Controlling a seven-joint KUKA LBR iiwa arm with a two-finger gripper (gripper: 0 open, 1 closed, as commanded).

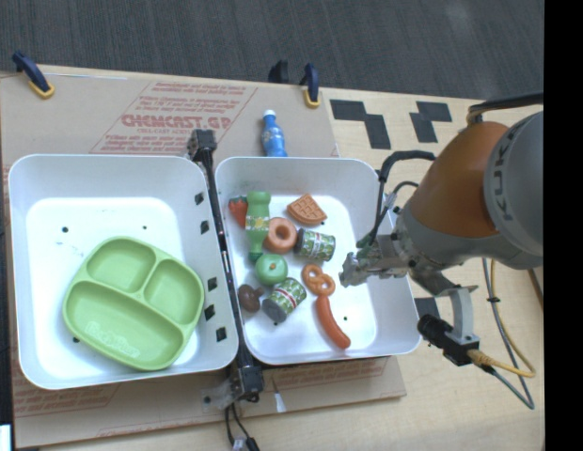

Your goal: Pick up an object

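Orange sausage lies just left of the end effector; its grip state can't be told.

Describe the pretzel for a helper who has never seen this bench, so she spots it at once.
Look in the right bin, the one crowded with toy food. Near its middle, just right of the green apple and above the long sausage, lies the pretzel. It is the orange twisted loop with holes, unlike the round donut.

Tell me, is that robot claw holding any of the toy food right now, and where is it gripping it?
It cannot be told. The gripper sits at the right edge of the right bin, beside the pretzel; no toy is visible in it.
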